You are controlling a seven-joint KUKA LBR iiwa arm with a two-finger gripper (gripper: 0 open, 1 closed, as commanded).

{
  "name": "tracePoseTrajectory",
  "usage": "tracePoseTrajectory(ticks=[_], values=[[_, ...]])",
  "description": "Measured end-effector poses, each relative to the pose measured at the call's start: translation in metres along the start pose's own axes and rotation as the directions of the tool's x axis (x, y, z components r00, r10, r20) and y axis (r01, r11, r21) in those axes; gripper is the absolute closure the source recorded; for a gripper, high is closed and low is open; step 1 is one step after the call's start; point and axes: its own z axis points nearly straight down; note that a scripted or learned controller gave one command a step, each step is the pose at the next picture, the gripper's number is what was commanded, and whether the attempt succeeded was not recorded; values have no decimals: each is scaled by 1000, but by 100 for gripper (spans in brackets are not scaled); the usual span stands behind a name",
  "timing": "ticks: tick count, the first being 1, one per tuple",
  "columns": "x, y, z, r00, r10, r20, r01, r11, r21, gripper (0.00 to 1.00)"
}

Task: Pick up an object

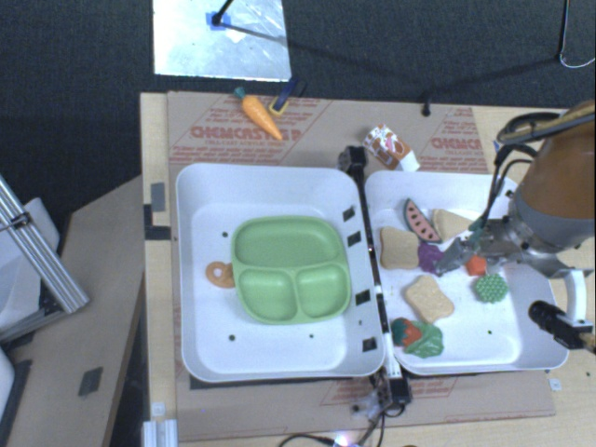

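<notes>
At the frame's right, your gripper (453, 254) hovers beside the purple toy (429, 255); you cannot tell its grip state.

Even, bright overhead light, glare on the foil sheet (222, 28), soft faint shadows, and slightly soft focus throughout.

bench (307, 124) | on it: left bin (200, 277), right bin (521, 347), toy carrot (261, 116), small packet (389, 147)

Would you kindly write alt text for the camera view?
The gripper is low in the right bin among toy foods, beside a purple piece and a green ball. The left bin holds a green divided plate.
</notes>
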Motion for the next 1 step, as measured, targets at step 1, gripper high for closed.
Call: tracePoseTrajectory(ticks=[1], values=[[0, 3, -6, 1000, -3, 2, 3, 1000, -13, 0]])
